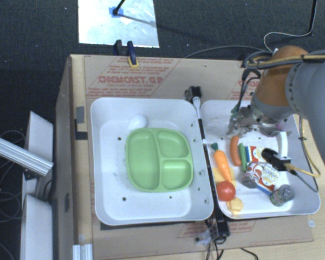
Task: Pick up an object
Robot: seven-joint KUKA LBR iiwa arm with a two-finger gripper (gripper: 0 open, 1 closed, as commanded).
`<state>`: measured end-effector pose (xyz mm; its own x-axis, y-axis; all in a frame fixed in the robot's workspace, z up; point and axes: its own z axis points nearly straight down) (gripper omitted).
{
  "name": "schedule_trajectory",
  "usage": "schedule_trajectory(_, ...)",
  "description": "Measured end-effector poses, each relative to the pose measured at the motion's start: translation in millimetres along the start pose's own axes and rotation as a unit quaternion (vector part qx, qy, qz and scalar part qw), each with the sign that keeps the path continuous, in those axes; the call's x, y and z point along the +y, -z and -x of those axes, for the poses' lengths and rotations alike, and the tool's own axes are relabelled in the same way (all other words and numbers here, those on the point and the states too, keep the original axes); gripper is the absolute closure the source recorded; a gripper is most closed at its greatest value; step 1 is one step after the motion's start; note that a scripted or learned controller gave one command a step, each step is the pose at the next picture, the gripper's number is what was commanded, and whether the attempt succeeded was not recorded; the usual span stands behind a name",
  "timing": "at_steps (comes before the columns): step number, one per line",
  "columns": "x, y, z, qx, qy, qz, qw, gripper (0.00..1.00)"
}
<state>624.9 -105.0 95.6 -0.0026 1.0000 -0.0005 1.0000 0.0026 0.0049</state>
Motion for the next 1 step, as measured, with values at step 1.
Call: schedule_trajectory(1,-18.5,90.1,-51.2,0.0,0.001,0.0,1.0,1.0)
